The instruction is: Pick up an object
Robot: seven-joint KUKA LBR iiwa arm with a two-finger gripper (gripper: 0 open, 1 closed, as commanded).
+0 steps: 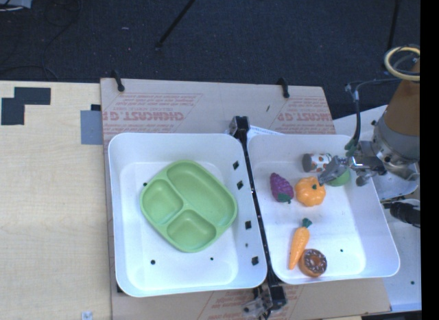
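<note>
Apparently tool (334,169) is low over right bin (374,257), next to the orange pumpkin (310,193), lining up a grab; grip state unreadable.

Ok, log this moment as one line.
gripper: right bin, by green object | fingers: unclear | orange pumpkin, carrot, donut: untouched

In the right bin (384,260) lie a purple grape bunch (280,187), an orange pumpkin (311,193) just beside it, a carrot (299,242), a doughnut (313,262) and a small green thing (339,176).
</note>
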